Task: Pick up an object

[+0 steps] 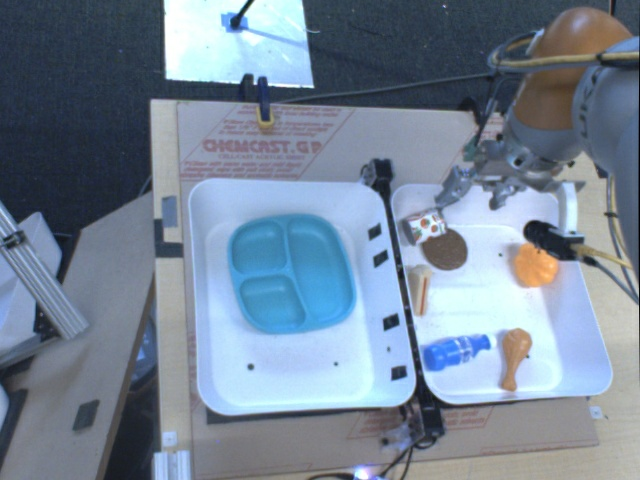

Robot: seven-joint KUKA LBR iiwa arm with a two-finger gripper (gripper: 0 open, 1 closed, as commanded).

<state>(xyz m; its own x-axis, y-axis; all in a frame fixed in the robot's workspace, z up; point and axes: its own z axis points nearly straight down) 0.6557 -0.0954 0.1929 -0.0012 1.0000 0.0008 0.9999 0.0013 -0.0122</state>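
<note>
Glossy white plastic bins (300,388)

Light wooden counter (170,298), seen at a slant from above. Flat on top, a brown sheet (300,138) printed with red lettering, spreading under both bins. Left white bin (215,298) and right white bin (585,353) side by side on that sheet, touching along a black hinged strip (397,288) down the middle. At the far edge, a blue and yellow clamp (263,103) gripping the counter. Grey tape patch (168,208) on the bare wood, just left of the left bin.
</note>
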